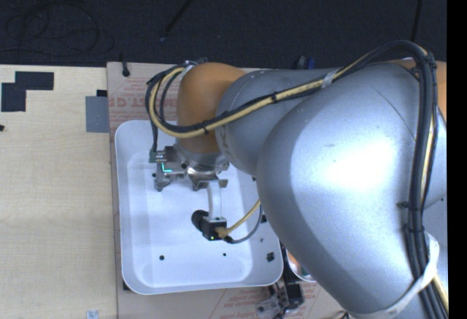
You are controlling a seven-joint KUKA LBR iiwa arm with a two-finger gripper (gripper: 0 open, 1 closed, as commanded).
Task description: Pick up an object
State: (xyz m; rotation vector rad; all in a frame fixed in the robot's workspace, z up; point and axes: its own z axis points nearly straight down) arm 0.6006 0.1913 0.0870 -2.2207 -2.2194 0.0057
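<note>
Arm: mine, bulked over the right side.
Gripper: hung above the bin's middle; apart or together, I could not tell.
Object: whereabouts I could not tell.
Progress: nothing was lifted yet.

From my end I count one arm carrying one gripper. I count one white bin in plain sight. On its floor there are two tiny dark specks and one small dark square piece by the right wall. On the table I count two dark patches, one black patch and one grey patch. One cardboard sheet lies under the bin.
</note>
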